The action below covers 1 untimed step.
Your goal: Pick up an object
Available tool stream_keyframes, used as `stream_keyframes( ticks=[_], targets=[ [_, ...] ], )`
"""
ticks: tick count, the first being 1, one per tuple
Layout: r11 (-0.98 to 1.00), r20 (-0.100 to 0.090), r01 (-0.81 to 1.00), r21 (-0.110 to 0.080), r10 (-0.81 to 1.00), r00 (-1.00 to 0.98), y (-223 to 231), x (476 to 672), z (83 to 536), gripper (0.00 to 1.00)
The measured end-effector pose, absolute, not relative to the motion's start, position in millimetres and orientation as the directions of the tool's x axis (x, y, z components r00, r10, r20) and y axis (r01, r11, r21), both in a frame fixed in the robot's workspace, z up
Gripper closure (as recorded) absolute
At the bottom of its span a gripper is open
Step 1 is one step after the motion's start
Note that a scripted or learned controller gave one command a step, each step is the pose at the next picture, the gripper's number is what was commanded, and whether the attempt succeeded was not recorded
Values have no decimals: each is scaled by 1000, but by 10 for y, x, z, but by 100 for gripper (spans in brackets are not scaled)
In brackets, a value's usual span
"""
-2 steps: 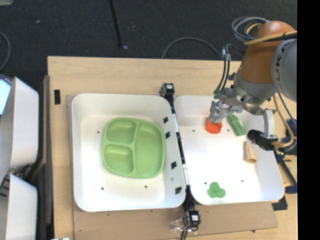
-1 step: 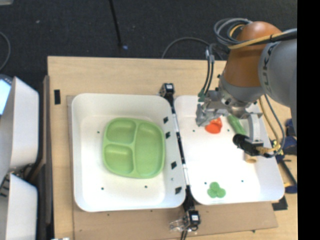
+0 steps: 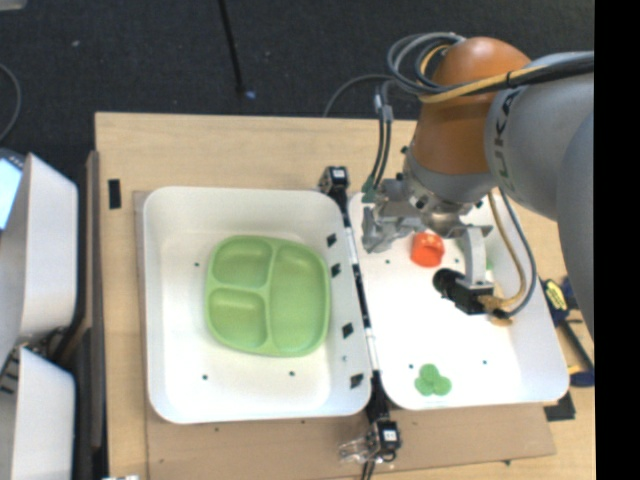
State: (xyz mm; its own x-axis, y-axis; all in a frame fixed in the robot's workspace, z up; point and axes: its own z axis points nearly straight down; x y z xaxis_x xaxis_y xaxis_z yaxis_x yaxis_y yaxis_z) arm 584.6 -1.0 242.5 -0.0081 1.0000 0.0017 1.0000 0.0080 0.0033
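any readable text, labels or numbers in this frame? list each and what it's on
None readable.
Grey arm: no legible marking on the casing.
Green divided plate, orange object, small green object: plain, no print.
Black clips on the bin divider: too small to tell.

Robotics lab, grey arm [image 3: 540, 118] with looped cables over a plywood bench [image 3: 230, 133], two white bins [image 3: 170, 218], dark carpet around

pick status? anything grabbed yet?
Done: the arm is over the right bin, with the tool low beside an orange object. In hand: nothing visibly held; the grip is hidden. Left: grasp and lift. A small green object lies untouched near the front, and the green divided plate sits in the left bin.
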Motion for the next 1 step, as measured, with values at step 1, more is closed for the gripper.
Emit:
stream_keyframes(
  ticks=[1],
  targets=[
    [9,2,1000,0,1000,-9,554,5678,2509,100]
  ],
)
